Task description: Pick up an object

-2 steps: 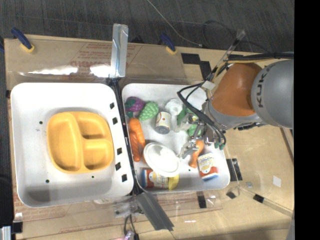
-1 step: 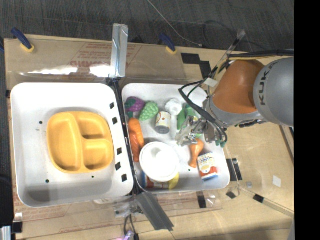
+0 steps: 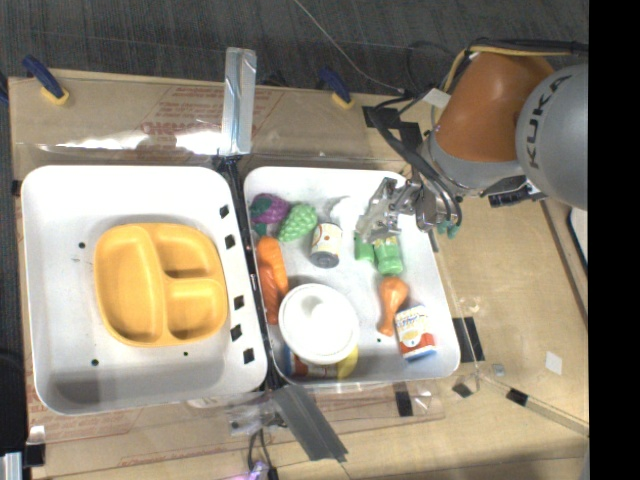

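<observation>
The gripper (image 3: 378, 220) hangs low in the right bin (image 3: 432, 353). It is hard to tell if it is open or closed. A green toy (image 3: 388, 259) sits just under it, touching or almost touching. A small can (image 3: 326, 244) stands just to its left. Below lies an orange drumstick toy (image 3: 391, 302).

tan bench (image 3: 520, 298), two white bins side by side, left bin (image 3: 50, 268), right bin (image 3: 345, 183)
</observation>
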Available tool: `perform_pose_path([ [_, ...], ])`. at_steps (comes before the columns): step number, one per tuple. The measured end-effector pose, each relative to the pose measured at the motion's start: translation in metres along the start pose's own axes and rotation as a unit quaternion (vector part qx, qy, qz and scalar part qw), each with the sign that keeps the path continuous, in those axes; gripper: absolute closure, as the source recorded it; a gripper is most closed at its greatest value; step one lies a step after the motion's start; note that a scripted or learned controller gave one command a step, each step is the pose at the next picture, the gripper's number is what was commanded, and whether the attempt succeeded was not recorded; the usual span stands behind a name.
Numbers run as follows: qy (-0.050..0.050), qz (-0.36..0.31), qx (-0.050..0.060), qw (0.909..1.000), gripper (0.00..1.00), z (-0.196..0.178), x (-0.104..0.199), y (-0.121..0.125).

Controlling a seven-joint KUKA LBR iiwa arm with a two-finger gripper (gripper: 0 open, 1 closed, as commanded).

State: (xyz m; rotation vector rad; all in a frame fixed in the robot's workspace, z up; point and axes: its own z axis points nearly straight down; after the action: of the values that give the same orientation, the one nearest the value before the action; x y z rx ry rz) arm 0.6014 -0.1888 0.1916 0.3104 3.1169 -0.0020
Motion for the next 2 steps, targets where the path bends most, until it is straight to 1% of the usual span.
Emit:
perform_pose_path([
  [1,0.002,0.079,0.0,0.9968,1.0,0.02,-0.017,0.02],
  [2,0.002,0.138,0.0,0.9904,1.0,-0.027,-0.03,0.052],
])
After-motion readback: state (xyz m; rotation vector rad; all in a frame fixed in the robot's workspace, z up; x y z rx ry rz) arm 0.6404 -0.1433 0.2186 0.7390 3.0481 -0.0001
